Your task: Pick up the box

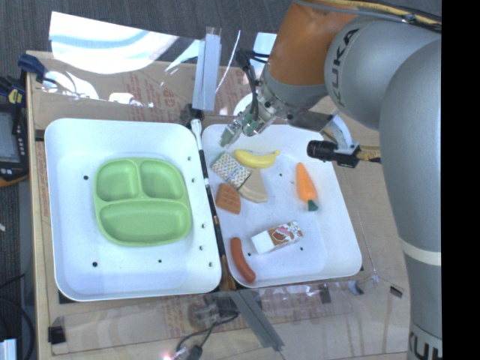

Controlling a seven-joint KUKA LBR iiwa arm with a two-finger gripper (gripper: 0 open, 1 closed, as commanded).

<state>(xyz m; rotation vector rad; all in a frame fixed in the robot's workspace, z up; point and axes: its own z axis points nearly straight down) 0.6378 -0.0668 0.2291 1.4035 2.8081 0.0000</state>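
The box [276,238] is a small white carton with a red picture. It lies flat in the near half of the right bin [337,231], between a sausage and a carrot. My gripper [242,130] hangs over the far left corner of that bin, just beyond the banana [256,157]. It is well away from the box and open, with nothing between its fingers.
The right bin also holds a patterned square block [230,169], a toast slice [253,188], a brown waffle piece [228,199], a carrot [304,184] and a sausage [241,259]. A green divided plate [142,201] sits in the left bin [67,253]. The grey arm [390,88] covers the right side.
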